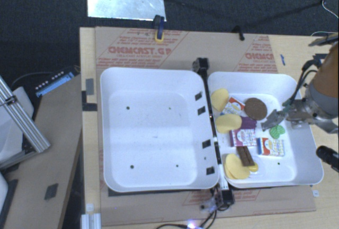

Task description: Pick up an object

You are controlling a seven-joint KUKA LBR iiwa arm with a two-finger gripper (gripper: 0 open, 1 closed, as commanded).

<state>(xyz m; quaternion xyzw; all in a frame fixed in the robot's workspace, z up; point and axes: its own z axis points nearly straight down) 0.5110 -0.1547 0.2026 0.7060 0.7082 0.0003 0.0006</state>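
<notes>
Clustered in the right bin (304,167): brown round disc (256,108), green piece (277,131), yellow pieces (220,98) toward the divider, purple-and-white packet (244,137), small carton (270,147), brown bar (245,156) lying on another yellow piece (237,167). Just right of the brown disc and above the green piece, the tool (276,117), reaching in from the right over the bin; fingers open or closed, cannot tell, nothing seen gripped. To the left, second white bin (153,127). Under both, worktop (143,47) with printed cardboard.
</notes>
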